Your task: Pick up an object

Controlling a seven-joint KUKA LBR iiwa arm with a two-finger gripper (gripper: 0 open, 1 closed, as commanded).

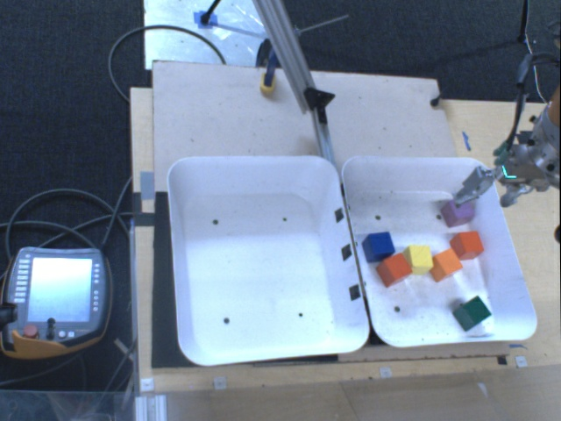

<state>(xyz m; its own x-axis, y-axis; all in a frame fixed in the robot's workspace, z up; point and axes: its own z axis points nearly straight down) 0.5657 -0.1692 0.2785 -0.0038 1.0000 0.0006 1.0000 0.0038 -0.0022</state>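
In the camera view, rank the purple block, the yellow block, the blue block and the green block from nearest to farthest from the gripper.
1. Purple block: right beside the gripper, upper right of the right bin.
2. Yellow block: middle of the cluster.
3. Blue block and green block: too close to call; blue at the cluster's left, green by the front wall.

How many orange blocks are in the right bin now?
3, clustered mid-bin: one beside the blue block, one right of the yellow block, one below the purple block. None looks hidden.

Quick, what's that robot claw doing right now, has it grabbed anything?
Gripper: open, holding nothing; one finger reaches down just above the small purple block in the right white bin.
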